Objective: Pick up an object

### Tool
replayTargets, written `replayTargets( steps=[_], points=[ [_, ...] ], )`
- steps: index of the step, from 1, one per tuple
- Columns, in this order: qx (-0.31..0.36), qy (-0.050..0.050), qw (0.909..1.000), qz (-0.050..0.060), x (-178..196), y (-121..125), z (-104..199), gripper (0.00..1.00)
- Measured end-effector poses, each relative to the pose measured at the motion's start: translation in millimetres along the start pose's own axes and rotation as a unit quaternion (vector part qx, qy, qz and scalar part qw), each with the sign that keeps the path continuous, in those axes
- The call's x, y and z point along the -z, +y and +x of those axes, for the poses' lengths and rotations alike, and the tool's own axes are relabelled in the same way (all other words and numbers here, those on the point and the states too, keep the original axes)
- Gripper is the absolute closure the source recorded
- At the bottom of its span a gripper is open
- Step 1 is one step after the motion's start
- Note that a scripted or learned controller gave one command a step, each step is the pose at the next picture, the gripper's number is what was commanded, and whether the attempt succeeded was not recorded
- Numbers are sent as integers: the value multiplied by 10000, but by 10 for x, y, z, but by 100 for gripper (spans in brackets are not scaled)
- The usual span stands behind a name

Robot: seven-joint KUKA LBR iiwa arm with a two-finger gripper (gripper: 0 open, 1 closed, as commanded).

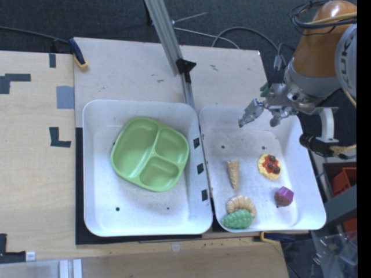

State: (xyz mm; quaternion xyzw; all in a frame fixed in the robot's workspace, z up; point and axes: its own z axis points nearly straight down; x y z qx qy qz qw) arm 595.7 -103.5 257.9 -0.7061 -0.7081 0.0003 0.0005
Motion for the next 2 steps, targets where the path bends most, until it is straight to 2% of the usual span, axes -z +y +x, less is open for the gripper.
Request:
replayTargets(
  steps=[1,2],
  points=[
    [1,0,10000,0,1,0,0,0],
    [-7,-4,10000,34,-641,11,-24,0]
  ],
)
